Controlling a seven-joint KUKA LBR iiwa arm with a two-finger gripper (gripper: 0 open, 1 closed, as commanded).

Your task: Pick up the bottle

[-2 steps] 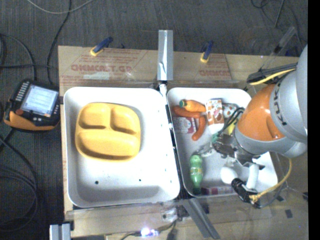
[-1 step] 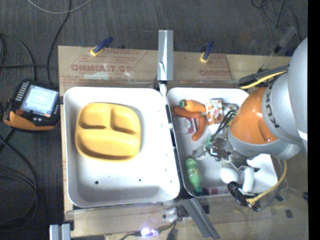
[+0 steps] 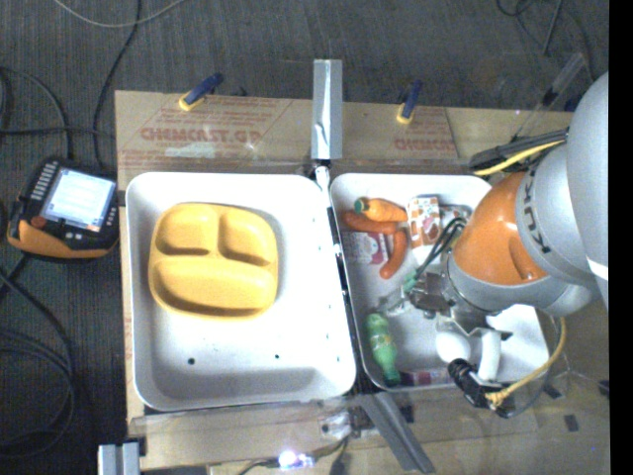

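1. Bottle [image 3: 381, 345]: green, lying on its side on the floor of the right bin [image 3: 539, 349], near the bin's left wall and front edge, long axis running roughly front to back.
2. Gripper [image 3: 447, 305]: hangs low over the middle of the right bin, to the right of the bottle and apart from it; whether it is wide or narrow I cannot tell.
3. Carrot [image 3: 380, 207] and a small printed packet [image 3: 423, 218] lie toward the back of the same bin.
4. Left bin [image 3: 237, 364] holds a yellow divided tray [image 3: 215, 259].
5. Both bins sit side by side on the counter [image 3: 237, 132].
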